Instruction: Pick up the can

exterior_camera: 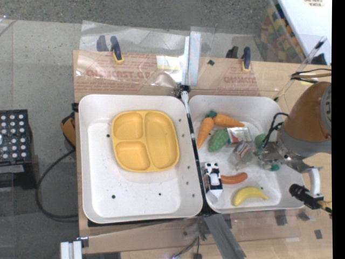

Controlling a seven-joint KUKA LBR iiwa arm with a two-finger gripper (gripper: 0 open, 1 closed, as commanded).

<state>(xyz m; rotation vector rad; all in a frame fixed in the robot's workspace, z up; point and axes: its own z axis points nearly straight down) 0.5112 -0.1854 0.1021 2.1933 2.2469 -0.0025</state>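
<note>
The can (239,135), silver with a red and white label, lies tilted in the middle of the right bin (269,106). My gripper (252,155) hangs low over that bin, just below and to the right of the can and very close to it. I cannot tell whether it touches the can. The grey wrist (304,144) and the orange band (311,111) reach in from the right and hide the bin's right side.
Two carrots (205,131) (227,121) and a bumpy green fruit (218,140) lie left of the can. A red pepper (234,178), a banana (249,196) and a small black-and-white item (214,177) lie nearer the front. The left bin (97,198) holds a yellow divided plate (145,140).
</note>
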